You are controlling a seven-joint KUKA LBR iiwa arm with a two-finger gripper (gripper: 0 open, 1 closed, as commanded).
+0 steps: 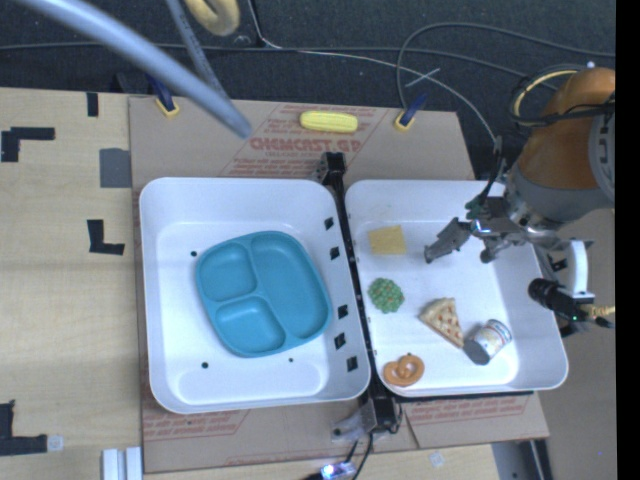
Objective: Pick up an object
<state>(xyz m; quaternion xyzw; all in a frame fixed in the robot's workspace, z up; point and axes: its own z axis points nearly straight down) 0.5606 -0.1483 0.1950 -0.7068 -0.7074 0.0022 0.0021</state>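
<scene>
Hand [466, 242] low over right bin [540, 368]

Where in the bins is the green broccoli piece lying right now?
The green broccoli piece lies in the right bin, near its left wall, just below the yellow cheese square and left of the pizza slice.
</scene>
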